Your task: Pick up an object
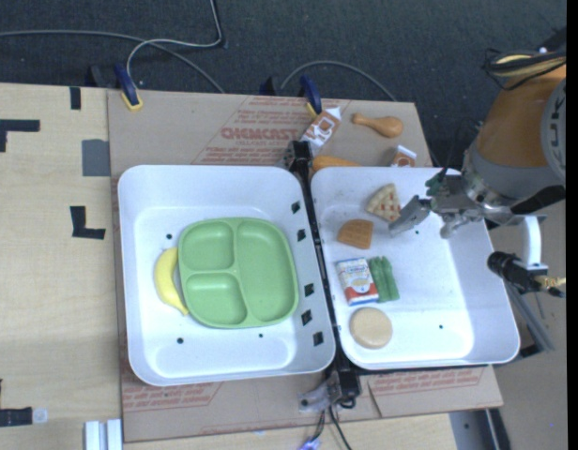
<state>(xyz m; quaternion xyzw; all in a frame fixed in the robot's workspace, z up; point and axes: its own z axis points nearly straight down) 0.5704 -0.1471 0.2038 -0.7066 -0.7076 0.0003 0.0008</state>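
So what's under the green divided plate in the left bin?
A yellow banana pokes out from beneath the green divided plastic plate's left edge; the rest of the banana is covered by the plate.

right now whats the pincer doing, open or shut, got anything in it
Pincer: over the right bin, beside the pizza slice. Nothing visible between its fingers. Whether it is open or shut cannot be told from this view.

A divided plate (239, 272) sits in the left bin (139, 345), a banana (166, 280) at its left. Pizza slice (384, 201), bread (357, 233), carton (357, 281) and cookie (372, 327) lie in the right bin (477, 336).
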